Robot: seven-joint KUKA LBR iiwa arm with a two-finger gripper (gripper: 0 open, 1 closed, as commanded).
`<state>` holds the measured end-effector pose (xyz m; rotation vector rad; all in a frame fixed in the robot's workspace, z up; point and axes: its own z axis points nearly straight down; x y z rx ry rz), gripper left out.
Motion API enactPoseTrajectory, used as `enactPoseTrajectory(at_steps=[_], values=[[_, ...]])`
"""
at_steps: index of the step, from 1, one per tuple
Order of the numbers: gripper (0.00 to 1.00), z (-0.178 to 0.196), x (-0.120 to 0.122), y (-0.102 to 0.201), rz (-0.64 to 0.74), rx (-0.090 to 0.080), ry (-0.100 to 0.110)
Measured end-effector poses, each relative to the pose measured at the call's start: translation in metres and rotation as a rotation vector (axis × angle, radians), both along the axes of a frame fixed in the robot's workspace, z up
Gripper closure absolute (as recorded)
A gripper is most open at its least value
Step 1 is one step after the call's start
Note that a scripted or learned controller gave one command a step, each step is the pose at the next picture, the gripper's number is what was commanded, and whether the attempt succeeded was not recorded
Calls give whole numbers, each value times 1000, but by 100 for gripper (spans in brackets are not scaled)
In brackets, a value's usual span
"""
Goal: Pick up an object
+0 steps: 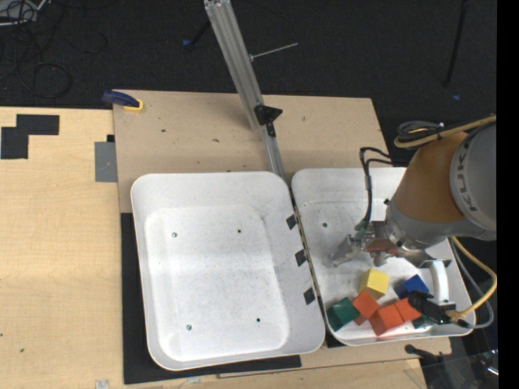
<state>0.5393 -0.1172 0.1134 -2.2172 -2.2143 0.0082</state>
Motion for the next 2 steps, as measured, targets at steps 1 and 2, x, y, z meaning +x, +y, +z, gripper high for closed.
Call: enactPoseTrajectory(at_steps=[1,2], values=[[100,13,1,-2,-9,-1,-4],[100,75,2,-8,-3,-3,-13]])
